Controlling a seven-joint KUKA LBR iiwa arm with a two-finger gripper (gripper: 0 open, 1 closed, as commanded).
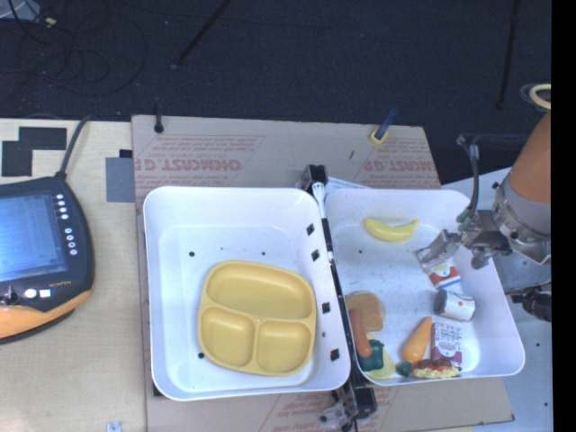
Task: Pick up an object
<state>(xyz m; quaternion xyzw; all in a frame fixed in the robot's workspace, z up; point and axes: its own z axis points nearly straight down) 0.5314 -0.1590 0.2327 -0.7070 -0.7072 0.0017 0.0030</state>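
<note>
Arm: grey with an orange band (537,165), it enters from the right edge and reaches over the right bin's right-hand rim.
Tool (439,250): it sits low over the upper right part of the right bin; its metal fingers (432,247) point left, and whether they are spread or closed cannot be told from this angle. Nothing is seen between them.
Right bin (509,349): white and shallow, its left rim lies against the left bin along the black centre clips.
Banana (391,229): yellow, lying near the bin's far wall, left of the tool and apart from it, with bare floor around it.
Red-and-white packet (445,277): just below the tool, very near the fingers; contact cannot be told.
Small can (454,306): lying on its side just below the packet.
Carrot (417,339): orange, tilted, near the front, beside a printed carton (447,340).
Front cluster: a brown flat piece (367,310), an orange stick (360,335), a green piece (373,356) and a fries-like toy (435,367) crowd the front-left corner and front wall.
Open room: the bin's middle and its upper left floor are bare.
Left bin (171,241): it holds a yellow divided plate (257,315) set toward the front right, with bare floor along the far and left walls.
Tabletop (270,151): cardboard sheet under both bins; a control pendant (36,250) lies well to the left.
</note>
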